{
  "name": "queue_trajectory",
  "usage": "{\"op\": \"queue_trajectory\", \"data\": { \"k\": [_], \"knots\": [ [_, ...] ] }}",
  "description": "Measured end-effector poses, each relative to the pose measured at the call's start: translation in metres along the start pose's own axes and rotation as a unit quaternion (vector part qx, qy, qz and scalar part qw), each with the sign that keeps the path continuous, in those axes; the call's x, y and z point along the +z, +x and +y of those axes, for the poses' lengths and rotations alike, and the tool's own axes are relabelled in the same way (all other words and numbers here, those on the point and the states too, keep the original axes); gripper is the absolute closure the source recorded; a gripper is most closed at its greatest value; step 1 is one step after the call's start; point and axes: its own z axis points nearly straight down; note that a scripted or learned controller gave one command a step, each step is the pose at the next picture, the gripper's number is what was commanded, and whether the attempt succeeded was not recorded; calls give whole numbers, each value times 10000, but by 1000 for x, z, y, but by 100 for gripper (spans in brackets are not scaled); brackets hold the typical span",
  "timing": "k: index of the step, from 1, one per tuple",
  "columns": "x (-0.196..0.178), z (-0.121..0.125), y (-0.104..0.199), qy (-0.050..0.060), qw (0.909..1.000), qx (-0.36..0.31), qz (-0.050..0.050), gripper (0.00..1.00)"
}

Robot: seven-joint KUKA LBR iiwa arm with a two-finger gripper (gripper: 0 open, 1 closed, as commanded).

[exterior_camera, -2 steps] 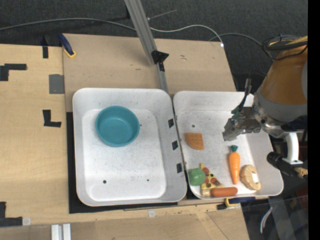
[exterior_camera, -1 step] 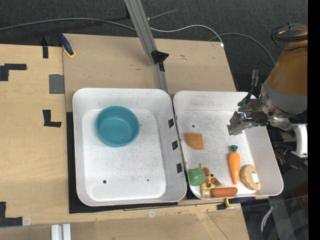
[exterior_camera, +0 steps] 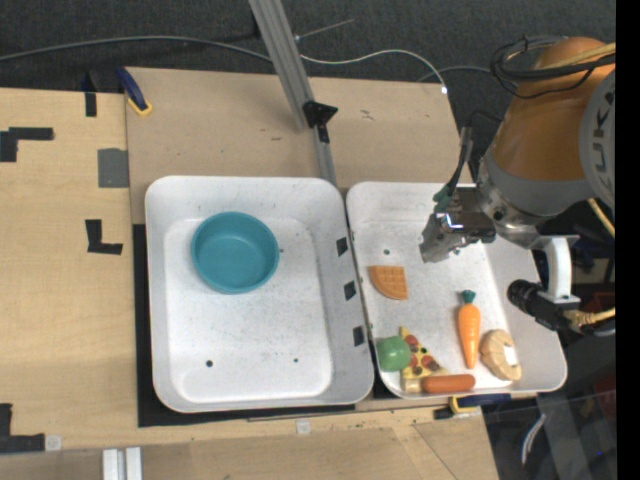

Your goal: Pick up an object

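The grey arm (exterior_camera: 560, 138), with its broad orange band above the wrist, reached in from the right side of the camera view and bent down over the right bin (exterior_camera: 400, 208). Its claw (exterior_camera: 440, 240) hung over the upper middle of that bin, pointing down and a little to the left, above bare white floor; whether it was spread or pressed together could not be told from this slant, and nothing was seen gripped in it. The toy foods lay lower in the same bin, apart from the claw. A waffle-patterned orange wedge (exterior_camera: 390, 281) sat nearest, just below and to the left of the claw. A carrot (exterior_camera: 469, 332) with a green top lay upright in the view toward the right, and beside it, at the right wall, rested a tan bread roll (exterior_camera: 500, 354). Along the near edge lay a green round piece (exterior_camera: 393, 352) in the left corner, a small yellow and red piece (exterior_camera: 416, 358) touching it, and a red sausage (exterior_camera: 447, 383) lying crosswise by the rim. The left bin (exterior_camera: 170, 368) held a teal bowl (exterior_camera: 235, 252) in its upper left part, standing upright. Both bins rested side by side on the wooden bench (exterior_camera: 60, 268), which carried a few black tape marks at the left.
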Motion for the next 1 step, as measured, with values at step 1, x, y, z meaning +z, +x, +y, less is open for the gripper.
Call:
{"op": "queue_trajectory", "data": {
  "k": [1],
  "knots": [
    [6,7,45,7,10000,2,-2,100]
  ]
}}
